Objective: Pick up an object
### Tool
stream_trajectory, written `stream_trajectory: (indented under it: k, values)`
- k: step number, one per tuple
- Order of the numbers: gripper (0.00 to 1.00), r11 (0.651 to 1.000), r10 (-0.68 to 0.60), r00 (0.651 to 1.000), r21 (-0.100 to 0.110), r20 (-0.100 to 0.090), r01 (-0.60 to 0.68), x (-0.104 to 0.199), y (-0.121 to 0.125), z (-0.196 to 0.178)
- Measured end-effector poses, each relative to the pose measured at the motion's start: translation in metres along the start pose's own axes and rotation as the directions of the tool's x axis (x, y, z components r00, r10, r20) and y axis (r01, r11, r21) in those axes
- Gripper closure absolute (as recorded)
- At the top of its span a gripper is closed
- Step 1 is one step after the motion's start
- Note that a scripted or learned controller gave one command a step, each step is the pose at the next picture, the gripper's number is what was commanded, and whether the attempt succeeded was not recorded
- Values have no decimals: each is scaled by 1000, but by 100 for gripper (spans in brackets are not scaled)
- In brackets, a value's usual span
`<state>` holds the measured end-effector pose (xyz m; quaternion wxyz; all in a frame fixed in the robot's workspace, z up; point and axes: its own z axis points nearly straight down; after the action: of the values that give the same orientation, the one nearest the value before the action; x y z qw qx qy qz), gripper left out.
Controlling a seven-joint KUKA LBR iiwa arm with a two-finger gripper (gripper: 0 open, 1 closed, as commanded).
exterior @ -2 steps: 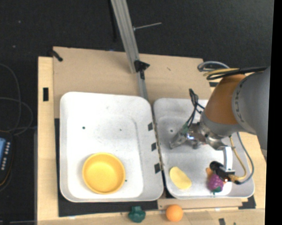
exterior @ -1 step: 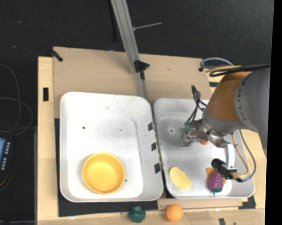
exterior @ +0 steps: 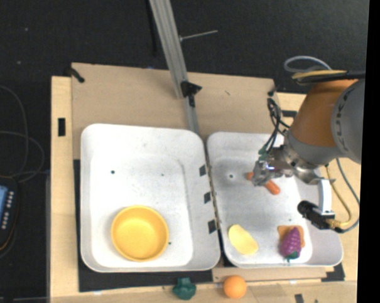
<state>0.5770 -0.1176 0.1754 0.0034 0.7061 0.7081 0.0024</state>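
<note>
your two-finger gripper [exterior: 262, 176] sits low over the small orange carrot-shaped piece [exterior: 271, 187], positioned to grab; whether it's clamped, you cannot tell.

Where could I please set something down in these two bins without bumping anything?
The left bin is bare across its far half and right side; just the yellow bowl fills its near corner. In the right bin, the far-left patch is free. Its near edge is crowded by the pale yellow piece and purple grapes, with the tool mid-bin.
</note>
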Motion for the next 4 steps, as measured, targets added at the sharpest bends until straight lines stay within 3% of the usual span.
stream_trajectory:
  k: [2, 4]
  values:
    - [100, 1000, -1, 1000, 0, 1, 1, -7, 5, -119]
    - [100, 1000, -3, 1000, 6, -1, 3, 84, 26, -109]
